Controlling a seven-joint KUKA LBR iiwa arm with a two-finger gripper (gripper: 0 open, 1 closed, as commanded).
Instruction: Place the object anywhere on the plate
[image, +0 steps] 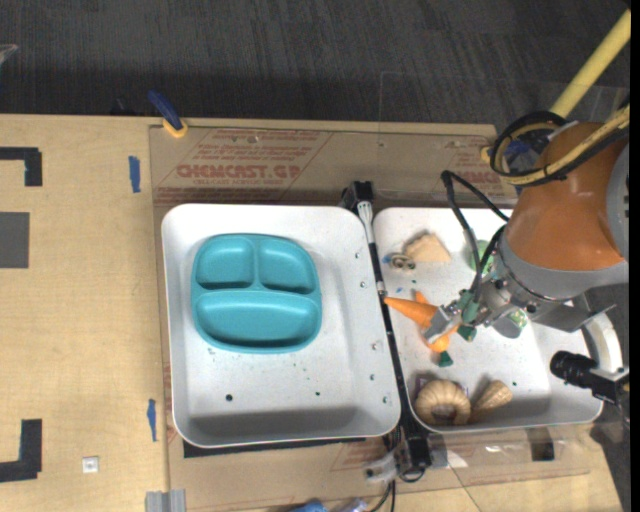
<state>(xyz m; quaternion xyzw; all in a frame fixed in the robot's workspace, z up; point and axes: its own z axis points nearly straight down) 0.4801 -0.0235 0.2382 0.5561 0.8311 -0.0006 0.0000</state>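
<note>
Here the hand sits low over the right bin, reached in from the right under the orange band of the arm. Its tips come down right at an orange carrot-shaped toy that lies near the left wall of that bin, its point toward the left. From this slanted angle the metal parts, wires and a bit of green beside the hand crowd together, so it cannot be told whether the hand is wide, narrow or gripping the carrot; the two appear to touch at the carrot's right end. A second small orange and green piece lies just below the hand, toward the near side.

Farther out in the same bin, a pale tan object rests near the far wall, left of the arm. At the near wall sit two shell-like things side by side: a round ribbed one and a smaller cone-shaped one just to its right.

The left bin holds the teal plate, a divided tray with three compartments, lying flat toward the far left part of that bin, well apart from the hand. Both bins rest on a brown board on the counter.
</note>
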